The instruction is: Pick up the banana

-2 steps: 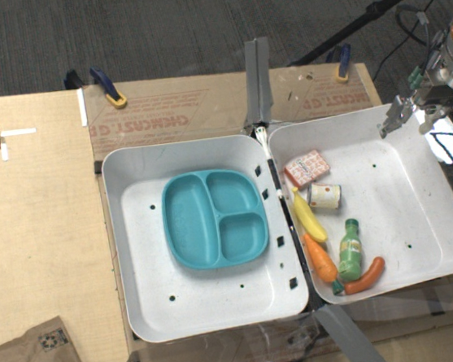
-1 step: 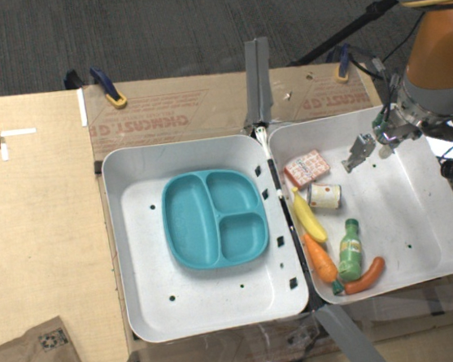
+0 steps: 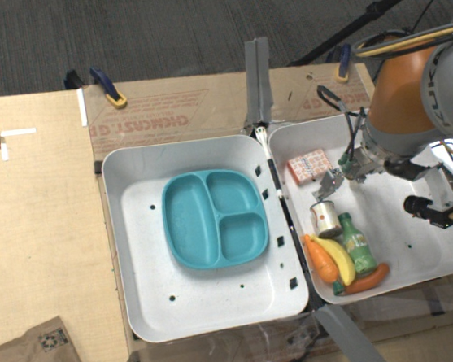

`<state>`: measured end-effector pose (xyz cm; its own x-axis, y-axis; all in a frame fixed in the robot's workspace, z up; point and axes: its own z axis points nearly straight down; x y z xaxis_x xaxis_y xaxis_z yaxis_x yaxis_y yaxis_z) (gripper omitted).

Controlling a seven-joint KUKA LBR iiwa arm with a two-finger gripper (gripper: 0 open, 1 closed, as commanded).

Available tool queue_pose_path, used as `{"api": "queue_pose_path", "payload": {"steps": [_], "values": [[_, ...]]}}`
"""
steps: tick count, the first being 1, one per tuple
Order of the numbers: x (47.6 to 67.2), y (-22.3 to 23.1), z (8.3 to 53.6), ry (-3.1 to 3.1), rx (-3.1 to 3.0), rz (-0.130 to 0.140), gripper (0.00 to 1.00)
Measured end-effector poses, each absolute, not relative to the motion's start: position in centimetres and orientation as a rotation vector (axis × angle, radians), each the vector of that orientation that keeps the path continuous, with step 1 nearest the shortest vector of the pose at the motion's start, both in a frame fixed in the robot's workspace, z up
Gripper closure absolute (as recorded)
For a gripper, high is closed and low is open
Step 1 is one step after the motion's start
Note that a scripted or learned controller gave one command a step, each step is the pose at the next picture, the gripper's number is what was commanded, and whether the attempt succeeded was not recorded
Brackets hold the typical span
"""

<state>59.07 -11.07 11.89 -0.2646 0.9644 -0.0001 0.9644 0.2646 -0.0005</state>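
Camera view: banana between carrot, bottle.

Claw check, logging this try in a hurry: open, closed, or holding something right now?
Claw: cannot be told from the camera view. It hangs above the small can, with the banana lying in the bin nearer the camera.
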Motion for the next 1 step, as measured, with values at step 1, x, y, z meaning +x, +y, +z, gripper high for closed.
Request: {"api": "queue_pose_path", "payload": {"steps": [1], "values": [[52.6, -12.81, 14.32, -2.625, -1.73, -0.003, 0.0]]}}
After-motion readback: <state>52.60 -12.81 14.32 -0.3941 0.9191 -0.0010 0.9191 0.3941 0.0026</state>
